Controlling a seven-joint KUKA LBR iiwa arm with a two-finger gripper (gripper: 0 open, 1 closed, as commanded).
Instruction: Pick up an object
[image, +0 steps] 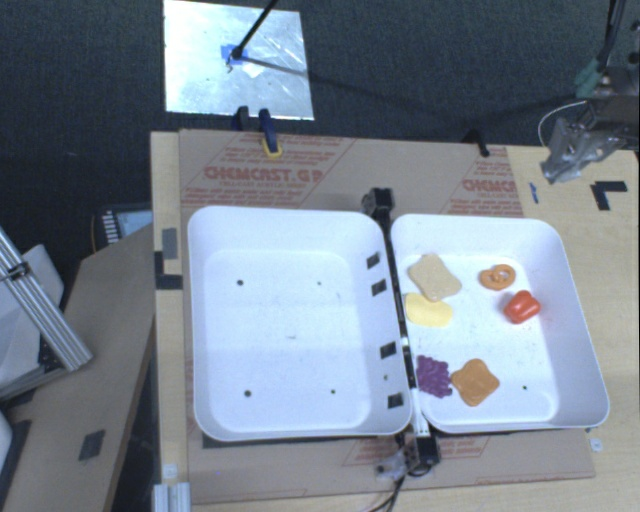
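Note:
The right bin holds several toy foods: a tan bread slice, a yellow piece, an orange ring, a red pepper, a purple grape bunch and an orange-brown piece. My gripper hangs at the top right, beyond the far edge of the right bin and well above the bench. Nothing shows between its tips, and it is apart from every object.
The left bin lies beside the right one, joined along a black clip strip. A shiny foil sheet lies at the far side. Cardboard covers the bench under both bins.

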